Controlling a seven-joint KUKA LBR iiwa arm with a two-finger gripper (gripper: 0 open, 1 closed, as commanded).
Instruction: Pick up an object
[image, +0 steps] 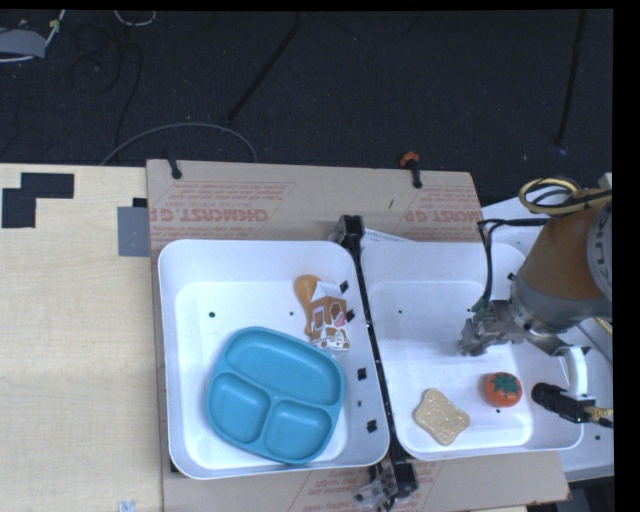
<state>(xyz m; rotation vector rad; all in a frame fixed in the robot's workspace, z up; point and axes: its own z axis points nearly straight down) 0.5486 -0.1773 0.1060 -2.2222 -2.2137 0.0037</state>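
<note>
— Nearest the camera, what lies along the bottom edge?

— Low in the right bin (400, 270), a pale toast-shaped toy (441, 416) sits by the front wall, and just to its right a small red tomato toy (503, 389) with a green top. In the left bin (180, 300), a blue divided plate (275, 393) fills the lower part, with a small brown-and-white figure (322, 312) lying just above its upper right rim, close to the divider.

— How is the arm posed?

— It reaches in from the right. Its orange band (560, 255) sits over the right bin's far right side, and the grey wrist below angles down and leftward, ending in the end effector (482, 335) over the bin's middle right floor.

— Is the end effector open, and does it grip anything?

— Too small and dark to tell how far apart it stands. Nothing shows between its tips.

— Where are the toys relative to it?

— The tomato lies near, below and slightly right. The toast lies farther down and left. Neither touches it.
</note>
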